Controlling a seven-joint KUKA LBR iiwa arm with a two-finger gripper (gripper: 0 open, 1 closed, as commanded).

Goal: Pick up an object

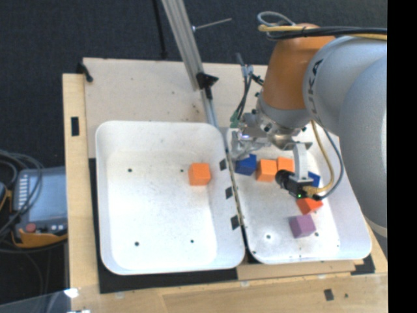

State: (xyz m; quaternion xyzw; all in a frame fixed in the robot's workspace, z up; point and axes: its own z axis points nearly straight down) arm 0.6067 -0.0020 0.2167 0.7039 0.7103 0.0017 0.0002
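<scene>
The claw point(246, 150) hangs low at the upper left corner of the right bin point(345, 240), just above or touching a blue cube point(245, 166), but whether it is spread or pressed together cannot be told under the wrist's bulk. Beside that cube lie two orange blocks point(267, 170), with a purple cube point(302, 225) nearer the front, and an orange cube point(200, 174) sits alone in the left bin point(117, 142). Judging by this, nothing is lifted yet, so the grasp and the raise both remain.

A robotics lab, plainly; a grey-and-orange arm point(326, 77) over a plywood table point(130, 90) with two white bins point(117, 149); aluminium camera mast point(186, 38), cables point(13, 162), dark carpet floor point(65, 18).
</scene>
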